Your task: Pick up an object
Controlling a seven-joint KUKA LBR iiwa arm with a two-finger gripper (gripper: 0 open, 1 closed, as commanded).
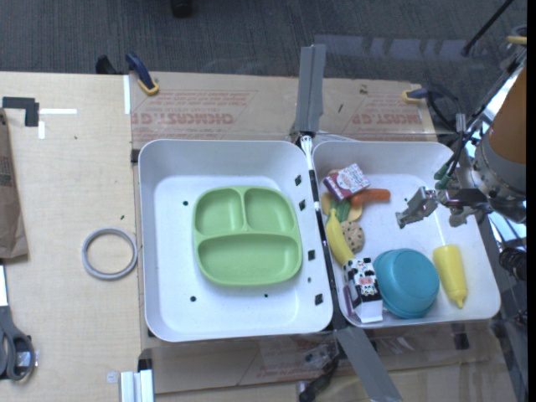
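Observation:
My gripper (437, 209) hangs over the right part of the right bin (394, 153), open, with nothing between its fingers (414, 208). Just below it lie a yellow squeeze bottle (452, 273) and an upturned blue bowl (408, 283). Along the bin's left side are a pink-and-white packet (347, 178), an orange carrot (370, 197), a yellow banana (338, 239), a speckled cookie (355, 238) and a black-and-white carton (363, 280).
The left bin (167, 308) holds a green divided plate (247, 235). On the bench to the left lie a tape ring (110, 252), a brown bag (10, 199) and scissors (15, 352). A grey bar (310, 90) runs between the bins.

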